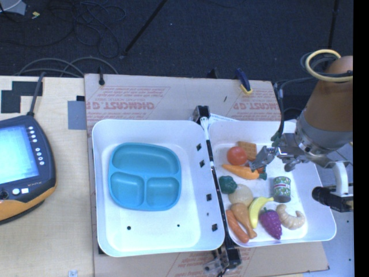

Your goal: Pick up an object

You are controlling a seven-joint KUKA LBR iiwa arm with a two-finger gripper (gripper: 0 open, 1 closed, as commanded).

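Observation:
The right bin (323, 224) holds several toy foods: a red tomato (236, 154), an orange wedge (247, 148), an orange carrot (239, 170), a dark green broccoli (228, 183), a pale bulb (243, 195), a yellow banana (257, 210), a second carrot (237, 224), purple grapes (271, 224), a shrimp (292, 217) and a small green can (281, 189). My gripper (266, 158) hangs low over this bin. Its tip is at the right end of the upper carrot, just right of the tomato. Nothing is visibly lifted.
The left bin (115, 229) contains a blue divided plate (144, 175). A ridge with black clips (207, 166) separates the two bins. A tablet-like pendant (23, 163) lies on the bench at far left. Cables run across the dark floor behind.

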